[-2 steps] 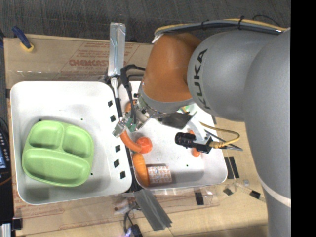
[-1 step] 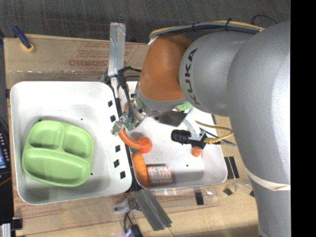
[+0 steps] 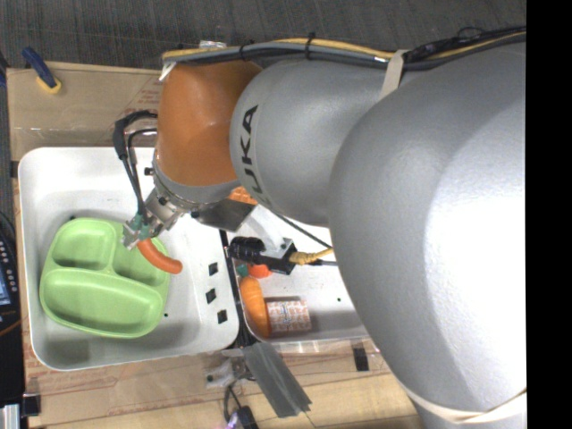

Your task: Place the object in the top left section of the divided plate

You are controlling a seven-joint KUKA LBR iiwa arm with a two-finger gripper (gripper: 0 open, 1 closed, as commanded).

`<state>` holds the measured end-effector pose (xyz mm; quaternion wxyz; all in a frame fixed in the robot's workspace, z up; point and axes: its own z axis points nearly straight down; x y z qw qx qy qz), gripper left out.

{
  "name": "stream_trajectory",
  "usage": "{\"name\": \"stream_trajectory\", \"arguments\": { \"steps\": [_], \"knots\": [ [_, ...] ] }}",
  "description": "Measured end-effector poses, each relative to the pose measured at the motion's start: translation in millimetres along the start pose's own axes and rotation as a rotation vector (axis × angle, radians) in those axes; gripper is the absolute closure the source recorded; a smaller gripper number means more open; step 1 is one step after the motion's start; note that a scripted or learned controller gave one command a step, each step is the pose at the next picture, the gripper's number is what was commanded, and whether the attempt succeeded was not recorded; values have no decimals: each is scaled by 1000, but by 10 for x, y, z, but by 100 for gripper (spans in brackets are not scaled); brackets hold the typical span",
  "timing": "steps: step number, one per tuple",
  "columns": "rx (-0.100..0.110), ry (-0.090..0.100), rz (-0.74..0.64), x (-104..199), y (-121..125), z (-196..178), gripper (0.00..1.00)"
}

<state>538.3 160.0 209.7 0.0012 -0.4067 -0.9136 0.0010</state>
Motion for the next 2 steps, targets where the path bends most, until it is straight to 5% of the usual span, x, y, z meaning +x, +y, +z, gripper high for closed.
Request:
{"name": "stream_trajectory", "arguments": {
  "steps": [1, 2],
  "knots": [
    [1, 1, -257, -28, -866, 419, 100],
    [-2, -2, -338, -205, 165, 147, 100]
  ]
}}
